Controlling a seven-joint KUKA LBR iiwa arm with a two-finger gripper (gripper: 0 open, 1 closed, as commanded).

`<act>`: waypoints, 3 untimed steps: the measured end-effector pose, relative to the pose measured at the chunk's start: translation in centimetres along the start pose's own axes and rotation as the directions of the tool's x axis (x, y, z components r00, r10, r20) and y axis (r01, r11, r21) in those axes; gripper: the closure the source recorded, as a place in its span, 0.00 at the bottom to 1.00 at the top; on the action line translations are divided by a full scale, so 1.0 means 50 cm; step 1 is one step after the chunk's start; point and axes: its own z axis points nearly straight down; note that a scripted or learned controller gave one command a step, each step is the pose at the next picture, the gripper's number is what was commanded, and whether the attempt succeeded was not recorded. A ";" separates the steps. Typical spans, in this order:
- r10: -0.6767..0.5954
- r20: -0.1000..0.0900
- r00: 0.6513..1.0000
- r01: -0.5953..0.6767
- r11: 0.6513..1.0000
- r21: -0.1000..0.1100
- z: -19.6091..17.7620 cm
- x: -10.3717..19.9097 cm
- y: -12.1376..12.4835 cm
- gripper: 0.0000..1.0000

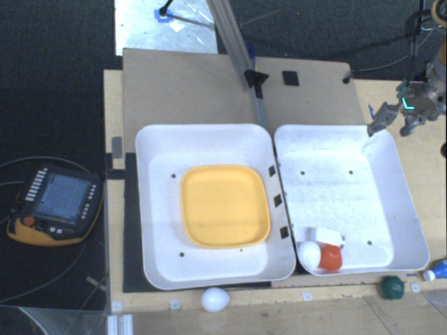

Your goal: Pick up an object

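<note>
A yellow square plate [225, 206] lies flat in the left bin [157, 152]. In the near left corner of the right bin [398, 187] sit a white egg-shaped object [309, 254], a small red-orange object [331, 257] and a white block [328, 236], all packed close together. My gripper [395, 120] hangs at the far right, above the right bin's far right corner, well away from those objects. Its two dark fingers are spread apart with nothing between them.
A white egg [215, 299] lies on the bench in front of the left bin. A dark green ball [392, 287] and a blue-white item [434, 271] rest off the right bin's near right corner. A teach pendant [54, 204] lies far left. A slanted pole [230, 26] rises behind the bins.
</note>
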 end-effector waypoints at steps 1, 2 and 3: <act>0.000 0.000 1.000 0.000 1.000 0.000 0.000 0.000 0.000 0.00; 0.000 -0.001 1.000 0.000 1.000 0.004 0.123 0.005 0.006 0.00; 0.000 -0.001 1.000 0.000 1.000 0.003 0.207 0.003 0.007 0.00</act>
